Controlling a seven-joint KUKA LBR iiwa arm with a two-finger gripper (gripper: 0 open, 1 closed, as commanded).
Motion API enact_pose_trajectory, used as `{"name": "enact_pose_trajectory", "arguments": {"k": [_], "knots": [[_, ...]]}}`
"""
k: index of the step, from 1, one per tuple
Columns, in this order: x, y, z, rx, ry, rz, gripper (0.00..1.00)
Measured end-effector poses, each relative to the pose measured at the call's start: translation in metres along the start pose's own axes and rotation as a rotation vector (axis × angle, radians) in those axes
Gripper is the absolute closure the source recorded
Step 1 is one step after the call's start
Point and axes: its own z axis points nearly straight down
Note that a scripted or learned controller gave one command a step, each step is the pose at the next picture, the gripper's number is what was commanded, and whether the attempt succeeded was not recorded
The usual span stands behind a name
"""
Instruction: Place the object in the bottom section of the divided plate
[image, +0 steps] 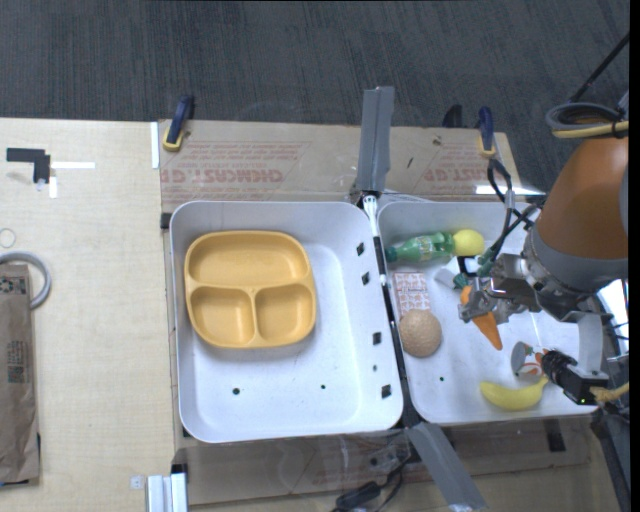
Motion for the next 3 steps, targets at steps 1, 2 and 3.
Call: {"name": "enact_pose_trajectory", "arguments": {"k": [1,2,3], "knots": [[0.089,0.040,0.037,0.002,0.000,0.022,1.00],[0.157,0.071,0.036,0.001,-0.001,0.044,1.00],[0.217,0.061,0.117,-0.007,0.001,-0.054,1.00]]}}
